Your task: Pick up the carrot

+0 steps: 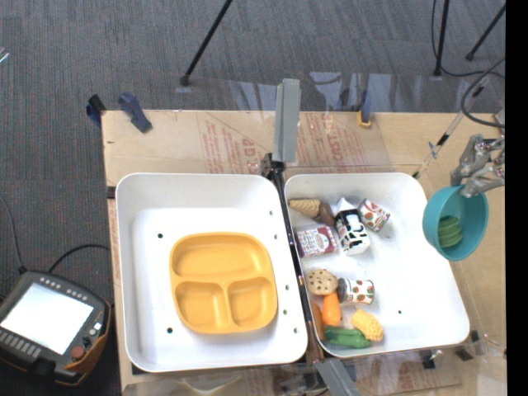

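The gripper [481, 170] holds a teal bowl [455, 222] at the right bin's [412, 299] edge; the carrot [331, 309] lies untouched, so picking is not begun.

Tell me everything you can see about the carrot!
The carrot is a small orange toy, smooth like plastic, lying flat in the right bin, near its front left corner. It points up and down in the picture. A cookie sits at its top end, a green vegetable lies below it, a small can is beside it and yellow corn is close by. Nothing is holding it.
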Controlling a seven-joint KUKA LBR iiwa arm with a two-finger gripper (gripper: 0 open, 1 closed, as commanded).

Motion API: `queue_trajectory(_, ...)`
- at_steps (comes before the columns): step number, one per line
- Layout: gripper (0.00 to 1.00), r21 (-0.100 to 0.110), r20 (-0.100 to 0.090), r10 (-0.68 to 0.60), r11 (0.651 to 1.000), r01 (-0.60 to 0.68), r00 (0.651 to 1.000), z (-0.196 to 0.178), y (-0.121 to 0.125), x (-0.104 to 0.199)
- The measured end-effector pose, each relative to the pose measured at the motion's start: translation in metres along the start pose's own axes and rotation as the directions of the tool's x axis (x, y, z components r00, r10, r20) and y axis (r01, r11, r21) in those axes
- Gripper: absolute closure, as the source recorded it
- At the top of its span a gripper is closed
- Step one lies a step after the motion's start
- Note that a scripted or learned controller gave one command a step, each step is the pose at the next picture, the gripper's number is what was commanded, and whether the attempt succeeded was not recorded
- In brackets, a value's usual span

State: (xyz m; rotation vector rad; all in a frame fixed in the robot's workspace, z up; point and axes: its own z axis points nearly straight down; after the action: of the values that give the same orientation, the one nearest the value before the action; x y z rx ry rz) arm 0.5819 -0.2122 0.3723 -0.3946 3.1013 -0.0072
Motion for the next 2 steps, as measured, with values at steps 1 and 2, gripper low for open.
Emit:
queue_trajectory(1, 1.00, -0.021, -0.010, -0.434, 0.901, 0.434, 0.901, 0.098, 0.009, 0.022)
queue_trajectory(2, 1.00, -0.018, -0.008, -0.477, 0.879, 0.477, 0.879, 0.141, 0.028, 0.098)
